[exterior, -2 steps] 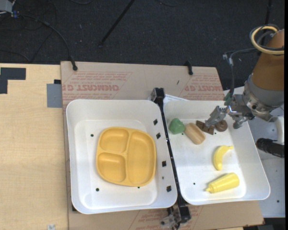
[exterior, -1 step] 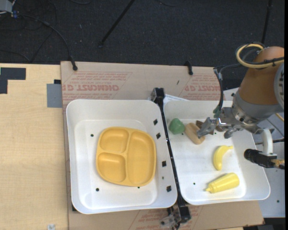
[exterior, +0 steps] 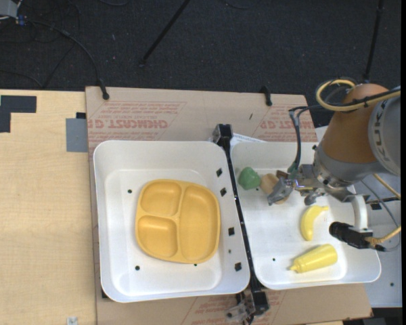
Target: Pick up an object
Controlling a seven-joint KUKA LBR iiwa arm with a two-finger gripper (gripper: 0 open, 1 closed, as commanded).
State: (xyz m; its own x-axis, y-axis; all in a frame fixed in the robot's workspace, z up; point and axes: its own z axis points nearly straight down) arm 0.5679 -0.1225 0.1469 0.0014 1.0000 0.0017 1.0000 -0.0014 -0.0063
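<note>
Inside right bin (exterior: 365,273), one banana (exterior: 312,221), one yellow bottle (exterior: 315,258), one green ball (exterior: 250,178), claw (exterior: 281,192) state unclear.

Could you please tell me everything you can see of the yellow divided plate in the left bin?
The plate is a yellow, smooth, plastic-looking tray with rounded corners, split by raised ridges into three compartments: two smaller ones on its left side and one long one on its right. It lies flat, face up and turned slightly askew, near the middle of the left bin. Nothing lies in it and nothing touches it but the bin floor.
</note>
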